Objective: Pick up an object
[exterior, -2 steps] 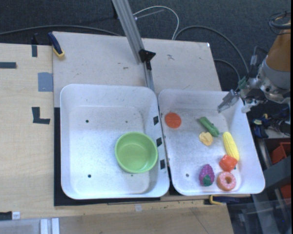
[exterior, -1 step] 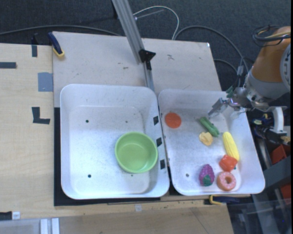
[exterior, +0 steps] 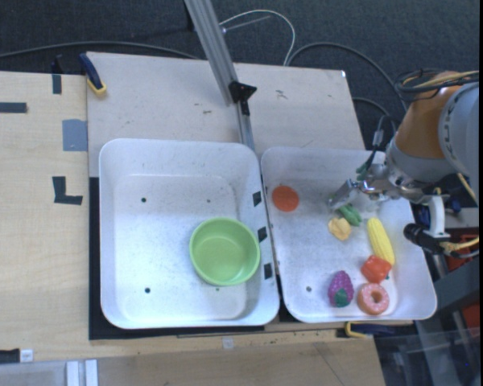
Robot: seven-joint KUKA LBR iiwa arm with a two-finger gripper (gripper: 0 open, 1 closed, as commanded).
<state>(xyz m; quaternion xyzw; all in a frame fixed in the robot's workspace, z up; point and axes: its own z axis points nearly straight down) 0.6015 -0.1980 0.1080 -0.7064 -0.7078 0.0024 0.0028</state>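
My gripper [exterior: 348, 196] reaches into the right bin [exterior: 306, 167] from the right and hangs low over its middle. Just below its tip lies a small green toy [exterior: 352, 214], with a yellow piece [exterior: 340, 229] beside it. An orange round toy [exterior: 286, 198] sits apart to the left. A yellow corn cob [exterior: 380, 240], an orange-red toy [exterior: 376, 268], a purple grape bunch [exterior: 340, 288] and a pink doughnut [exterior: 373, 299] lie toward the bin's front right. Whether the gripper touches the green toy is unclear.
A green bowl [exterior: 224, 251] stands in the left bin [exterior: 145, 175] near its front right. A slanted metal pole [exterior: 217, 47] rises behind the bins. Cables run over the bench at the back right.
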